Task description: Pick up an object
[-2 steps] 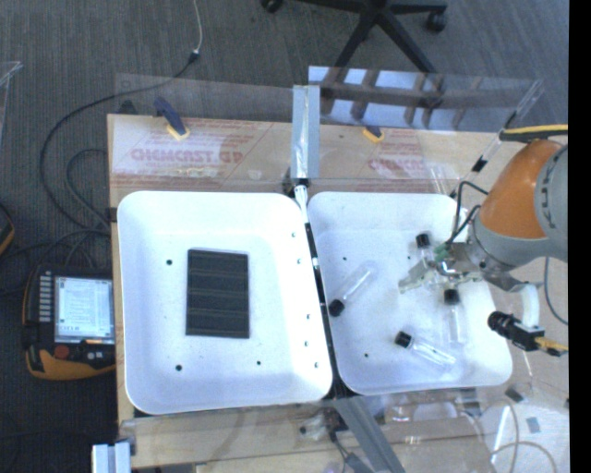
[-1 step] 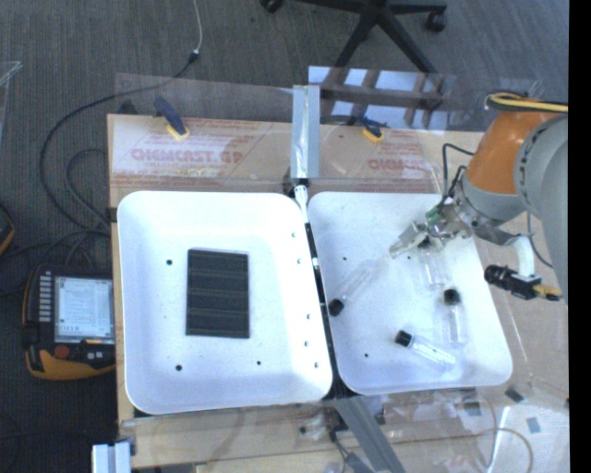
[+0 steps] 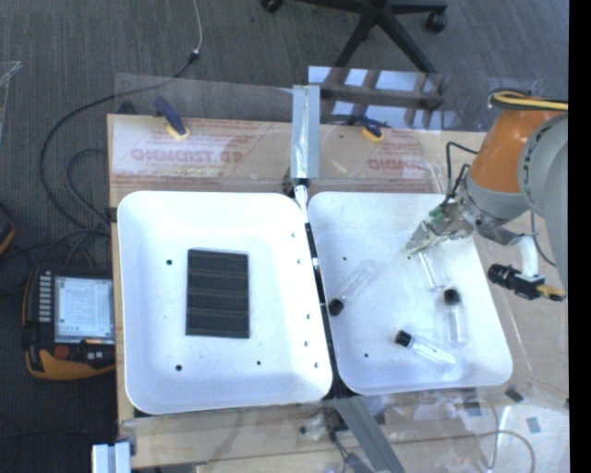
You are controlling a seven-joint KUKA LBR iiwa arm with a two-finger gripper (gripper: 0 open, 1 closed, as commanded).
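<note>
Tool (image 3: pixel 416 244) hangs over right bin (image 3: pixel 369 214), upper right of frame, fingers spread, pinching nothing. Three clear vials (image 3: pixel 445 312) with black caps lie in that bin, lower right. Black grid (image 3: pixel 218 293) rests in left bin (image 3: pixel 148 277).

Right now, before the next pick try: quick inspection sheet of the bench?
Surface: two white bins side by side, left bin and right bin, on a bench with a clear sheet behind them.
Job's things: three clear vials with black caps in the right bin: one near the divider, one at the right, one near the front.
Clutter: dark ridged pad flat in the left bin.
Gripper: gripper low over the right bin's back part, nothing seen between its fingers.
Cables: black cable on the floor at left.
Surroundings: orange control handset on the floor, chair base behind the bench.
</note>
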